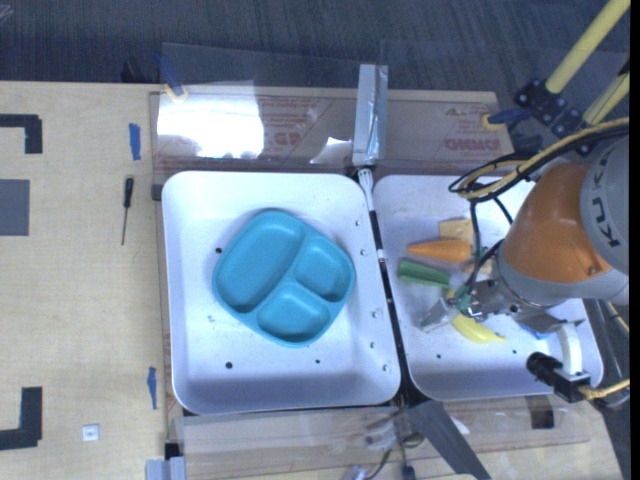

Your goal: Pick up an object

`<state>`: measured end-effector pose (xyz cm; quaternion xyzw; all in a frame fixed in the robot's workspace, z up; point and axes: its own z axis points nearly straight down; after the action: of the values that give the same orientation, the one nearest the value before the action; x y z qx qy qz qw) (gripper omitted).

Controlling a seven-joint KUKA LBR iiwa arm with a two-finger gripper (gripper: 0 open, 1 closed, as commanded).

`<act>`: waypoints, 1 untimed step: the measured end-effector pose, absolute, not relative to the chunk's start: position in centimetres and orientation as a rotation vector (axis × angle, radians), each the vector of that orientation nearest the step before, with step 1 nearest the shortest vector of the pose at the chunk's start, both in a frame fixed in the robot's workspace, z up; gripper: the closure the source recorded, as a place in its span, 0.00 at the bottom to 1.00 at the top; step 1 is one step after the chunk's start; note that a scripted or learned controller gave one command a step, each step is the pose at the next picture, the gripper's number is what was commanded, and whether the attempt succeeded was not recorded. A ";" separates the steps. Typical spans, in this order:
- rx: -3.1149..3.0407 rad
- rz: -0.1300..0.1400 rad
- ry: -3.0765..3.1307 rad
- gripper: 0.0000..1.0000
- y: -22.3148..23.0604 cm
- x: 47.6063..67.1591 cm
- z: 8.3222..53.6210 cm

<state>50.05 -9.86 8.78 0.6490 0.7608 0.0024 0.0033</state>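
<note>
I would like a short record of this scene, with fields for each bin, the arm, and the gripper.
left bin: holds a blue plastic divided plate, three compartments
right bin: holds an orange carrot-shaped toy, a green stick-shaped toy, a yellow curved toy
arm: over the right bin, reaching in from the right
gripper: low among the toys; grasp unclear

Blue tray point(285, 276): smooth glossy plastic. White bins point(190, 368): matt plastic. Bench point(70, 308): pale wood.
</note>
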 end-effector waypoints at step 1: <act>1.912 0.006 2.485 0.00 -8.7 49.0 18.7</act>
<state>48.97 -8.67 18.68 0.6099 0.7924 0.0020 0.0031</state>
